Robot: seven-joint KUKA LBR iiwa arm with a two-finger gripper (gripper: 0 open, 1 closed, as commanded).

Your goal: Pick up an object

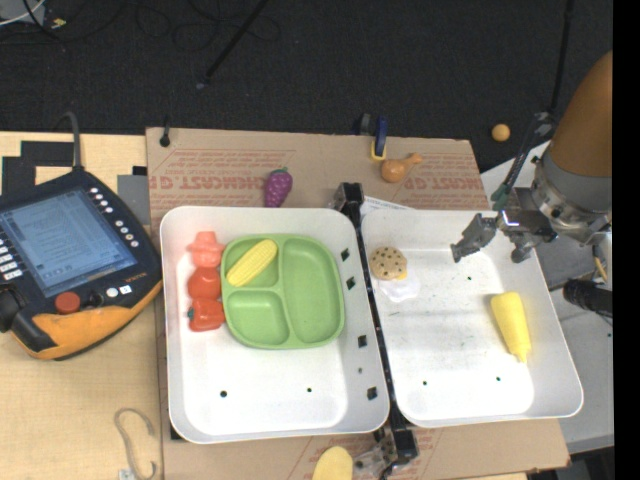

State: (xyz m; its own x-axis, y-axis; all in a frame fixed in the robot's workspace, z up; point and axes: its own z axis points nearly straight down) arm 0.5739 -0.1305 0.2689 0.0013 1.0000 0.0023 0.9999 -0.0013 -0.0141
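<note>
Camera view, looking down at a slant, takes in two shallow white bins side by side on a sheet of brown cardboard [300,163] printed with red lettering. Left bin [250,398] holds a green divided plate [290,303] with a yellow corn cob [249,261] lying in its upper-left compartment; an orange-red toy figure [204,283] rests against the plate's left edge, touching it. Right bin [470,368] carries a round speckled cookie [388,261] near its upper-left corner, just beside the black divider between the bins, and a yellow bottle-shaped object [511,324] lying on its side toward the right wall, well apart from the cookie. From the right the arm [585,138] reaches in, its orange band high at the frame's edge, and the gripper [496,237] hangs over the upper right part of the right bin — its two dark fingers are spread apart, one reaching left and one toward the right, with nothing between them. It stands above and to the left of the yellow bottle-shaped object, not touching it. On the cardboard behind the bins lie a purple grape bunch [278,185] and an orange pear-like toy [399,167], near a blue-and-yellow clamp [379,140]. A small orange ball [500,132] sits on the dark floor beyond. To the far left a teach pendant [70,258] with a lit screen rests on the wooden bench, and a yellow object [333,463] peeks in at the bottom edge below the bins.
</note>
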